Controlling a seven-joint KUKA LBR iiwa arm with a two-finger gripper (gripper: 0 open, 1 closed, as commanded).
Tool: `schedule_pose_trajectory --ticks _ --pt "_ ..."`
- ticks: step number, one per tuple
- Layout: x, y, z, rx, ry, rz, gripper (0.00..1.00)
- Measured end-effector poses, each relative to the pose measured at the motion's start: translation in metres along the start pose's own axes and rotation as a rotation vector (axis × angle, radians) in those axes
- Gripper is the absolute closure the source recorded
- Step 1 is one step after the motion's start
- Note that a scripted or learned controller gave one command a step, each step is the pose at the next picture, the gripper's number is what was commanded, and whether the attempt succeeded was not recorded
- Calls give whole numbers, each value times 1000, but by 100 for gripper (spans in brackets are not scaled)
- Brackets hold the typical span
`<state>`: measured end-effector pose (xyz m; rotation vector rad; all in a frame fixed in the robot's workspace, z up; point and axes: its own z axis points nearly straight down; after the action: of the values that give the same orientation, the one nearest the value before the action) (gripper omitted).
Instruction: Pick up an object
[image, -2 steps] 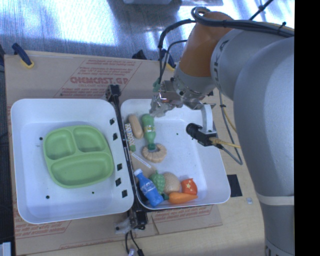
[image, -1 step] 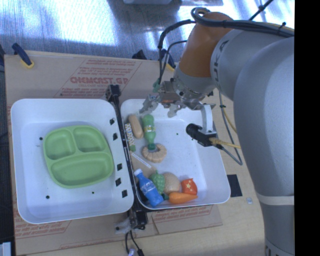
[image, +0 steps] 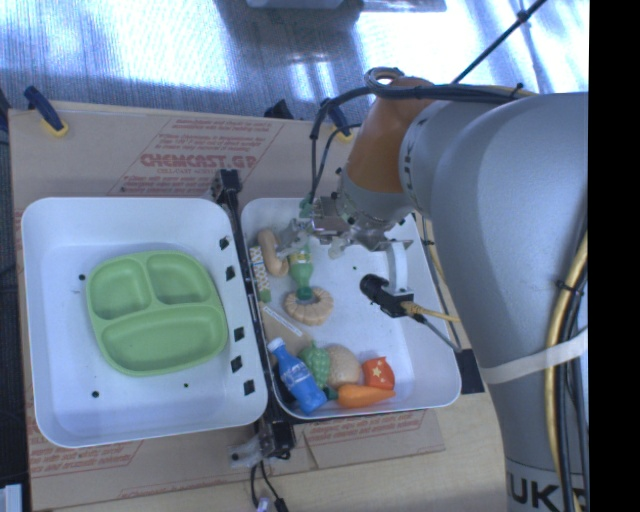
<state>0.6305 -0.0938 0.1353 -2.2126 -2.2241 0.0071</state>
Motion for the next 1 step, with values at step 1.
schedule_pose_trajectory --ticks 1 --pt "1 6 39 -6 -2 -2 0"
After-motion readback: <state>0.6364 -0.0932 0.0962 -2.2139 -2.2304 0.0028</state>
